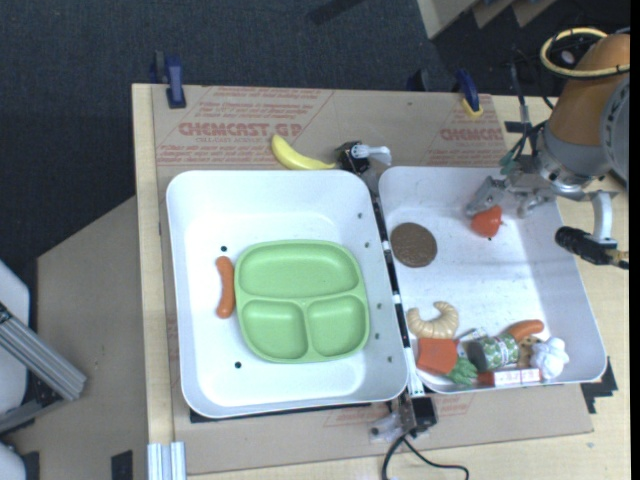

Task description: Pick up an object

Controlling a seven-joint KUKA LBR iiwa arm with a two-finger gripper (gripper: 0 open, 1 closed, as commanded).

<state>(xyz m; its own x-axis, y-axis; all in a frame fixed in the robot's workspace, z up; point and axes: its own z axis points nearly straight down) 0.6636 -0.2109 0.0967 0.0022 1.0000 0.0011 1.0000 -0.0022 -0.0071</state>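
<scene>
My gripper point(500, 206) hangs over the back of the right bin point(570, 288), below the grey wrist and orange band. A small red fruit-like piece point(487, 222) sits right at the gripper's lower tip, touching or nearly touching it; the view does not settle whether it is held. A brown round disc point(412, 244) lies at the right bin's left side. Along the front of that bin lie a tan croissant-shaped piece point(435, 319), a red block point(437, 354), a green leafy piece point(463, 369), an orange sausage shape point(525, 329) and a white lump point(550, 353).
The left bin point(200, 218) holds a green divided tray point(300, 298) and an orange sausage point(225, 286) beside it. A yellow banana point(300, 156) and a small black-and-white item point(362, 154) lie on the bench behind the bins. Blue clamps point(175, 76) hold the board.
</scene>
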